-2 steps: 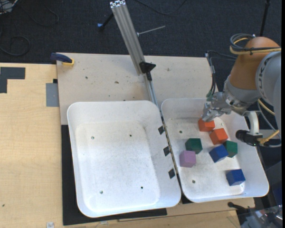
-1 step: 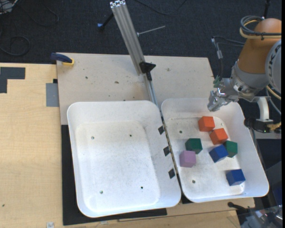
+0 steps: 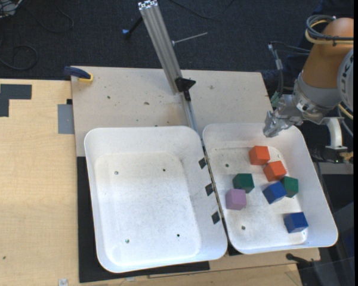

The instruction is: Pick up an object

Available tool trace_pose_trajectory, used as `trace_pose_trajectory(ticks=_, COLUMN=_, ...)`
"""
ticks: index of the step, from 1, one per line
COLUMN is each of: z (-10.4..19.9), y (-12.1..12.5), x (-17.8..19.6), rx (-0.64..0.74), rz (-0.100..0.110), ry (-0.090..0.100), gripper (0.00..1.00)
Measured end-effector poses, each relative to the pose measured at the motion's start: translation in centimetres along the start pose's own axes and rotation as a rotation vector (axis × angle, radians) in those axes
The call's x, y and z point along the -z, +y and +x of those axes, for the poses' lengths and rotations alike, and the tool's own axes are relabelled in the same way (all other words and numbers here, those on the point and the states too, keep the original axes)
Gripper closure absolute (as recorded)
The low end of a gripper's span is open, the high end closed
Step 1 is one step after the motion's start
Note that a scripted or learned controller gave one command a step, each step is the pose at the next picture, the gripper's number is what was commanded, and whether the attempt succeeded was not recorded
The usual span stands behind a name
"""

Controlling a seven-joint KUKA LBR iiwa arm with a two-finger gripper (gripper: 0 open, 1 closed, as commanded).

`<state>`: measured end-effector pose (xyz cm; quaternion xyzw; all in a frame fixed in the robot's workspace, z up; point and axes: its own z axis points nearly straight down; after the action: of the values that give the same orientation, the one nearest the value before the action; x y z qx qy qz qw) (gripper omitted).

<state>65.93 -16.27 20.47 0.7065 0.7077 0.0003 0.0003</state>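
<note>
Bench bin: cubes near fingers.

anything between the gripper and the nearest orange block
Nothing: in the camera view, bare white bin floor separates the gripper from the orange cube.

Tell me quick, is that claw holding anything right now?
Gripper: cannot tell if open or closed; nothing seen in it, above the right bin's far edge.

Arm runs off the right edge; hand blurred.
</note>
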Motion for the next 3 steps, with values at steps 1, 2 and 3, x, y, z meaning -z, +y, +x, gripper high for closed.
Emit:
trace_pose_trajectory(ticks=1, z=4.7, y=-1.5, x=1.3, rx=0.002, rz=0.004, ry=0.003, gripper=1.0)
trace_pose_trajectory(ticks=2, z=10.6, y=-3.0, x=0.9, rx=0.002, rz=0.006, ry=0.003, gripper=1.0)
trace_pose_trajectory(ticks=3, z=16.1, y=-4.3, x=2.2, rx=0.003, rz=0.005, ry=0.003, gripper=1.0)
